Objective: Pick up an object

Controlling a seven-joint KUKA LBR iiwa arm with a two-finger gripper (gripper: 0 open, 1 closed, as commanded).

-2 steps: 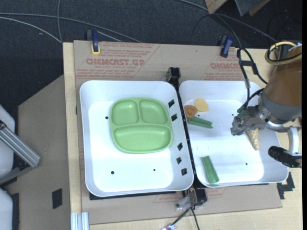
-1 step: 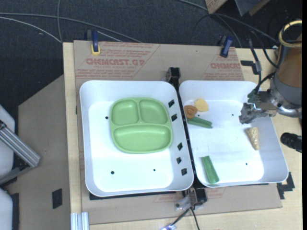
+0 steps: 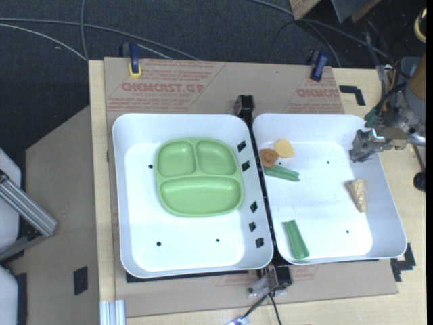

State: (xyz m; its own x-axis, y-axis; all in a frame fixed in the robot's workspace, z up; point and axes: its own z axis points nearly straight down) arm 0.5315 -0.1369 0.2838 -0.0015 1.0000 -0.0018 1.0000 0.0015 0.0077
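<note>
The right bin (image 3: 338, 249) holds several small items: a yellow-and-orange piece (image 3: 277, 152) near its upper left, a thin green stick (image 3: 282, 173) just below that, a thicker green block (image 3: 295, 239) near the front wall, and a tan wedge (image 3: 358, 194) toward the right side. My gripper (image 3: 366, 145) hangs over the right bin's upper right part, above and slightly right of the tan wedge. Nothing shows between its fingers.
The left bin (image 3: 135, 242) holds a green divided plate (image 3: 199, 177). A black divider with clips (image 3: 254, 181) runs between the two bins. Blue clamps (image 3: 135, 61) (image 3: 318, 65) sit at the bench's back edge. Cables trail on the dark floor behind.
</note>
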